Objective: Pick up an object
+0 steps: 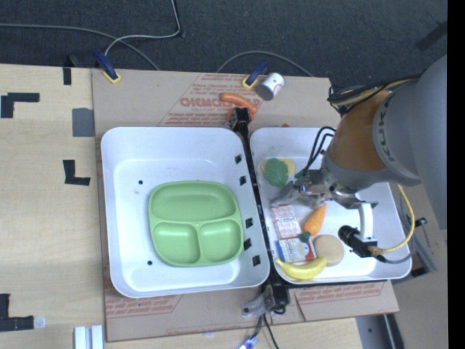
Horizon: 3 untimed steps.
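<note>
At the bottom edge of the frame, a tangle of wires (263, 313) hangs off the desk (43, 195) below the gap between the two bins. Just above it, in the lower part of the right bin (385, 271), a banana (301, 269) curves along the front wall. A beige round object (329, 249) sits touching the banana's upper right end, and a small printed packet (293, 250) lies just left of that. Above the packet lies a pink-and-white box (285, 221), with a carrot (314, 220) tilted just to its right.

The left bin (120, 158) fills the middle left of the frame and holds a green divided plate (195, 222), lying flat in its centre.

The end effector (299, 186) hangs low in the right bin's upper half, above the carrot and just right of a green round toy (275, 171) that rests against something yellow. Whether it is apart or together cannot be told from here, and nothing is seen clamped in it. The grey arm (414, 126), with its orange band (356, 133), comes in from the right middle of the frame.

Farther back, on the cardboard sheet (196, 97) under the bins, lie an orange-handled tool (238, 101) and a small silver cylinder (270, 86). A thin cable (145, 36) runs over the dark carpet (290, 13) at the top.
</note>
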{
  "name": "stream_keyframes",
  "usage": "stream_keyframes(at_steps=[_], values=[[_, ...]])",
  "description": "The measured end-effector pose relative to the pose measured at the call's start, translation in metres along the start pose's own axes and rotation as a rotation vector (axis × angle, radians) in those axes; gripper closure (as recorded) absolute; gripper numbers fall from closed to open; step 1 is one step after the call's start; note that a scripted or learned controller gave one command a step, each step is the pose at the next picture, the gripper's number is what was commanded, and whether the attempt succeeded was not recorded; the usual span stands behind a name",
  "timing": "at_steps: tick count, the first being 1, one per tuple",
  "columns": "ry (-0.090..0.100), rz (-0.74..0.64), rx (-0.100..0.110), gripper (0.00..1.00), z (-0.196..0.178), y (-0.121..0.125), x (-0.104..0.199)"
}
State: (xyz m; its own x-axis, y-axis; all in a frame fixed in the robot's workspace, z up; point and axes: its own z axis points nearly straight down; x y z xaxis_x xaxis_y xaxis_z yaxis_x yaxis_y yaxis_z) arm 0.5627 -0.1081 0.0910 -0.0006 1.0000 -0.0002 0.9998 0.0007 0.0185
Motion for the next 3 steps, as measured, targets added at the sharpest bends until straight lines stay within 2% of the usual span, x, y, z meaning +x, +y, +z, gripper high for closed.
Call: stream_keyframes(at_steps=[1,2,3], values=[[-0.001,-0.001,0.014,0.0,0.006,0.075,-0.003],[-0.001,-0.001,0.015,0.0,0.007,0.106,-0.002],[-0.002,-0.002,0.015,1.0,-0.004,0.107,-0.002]])
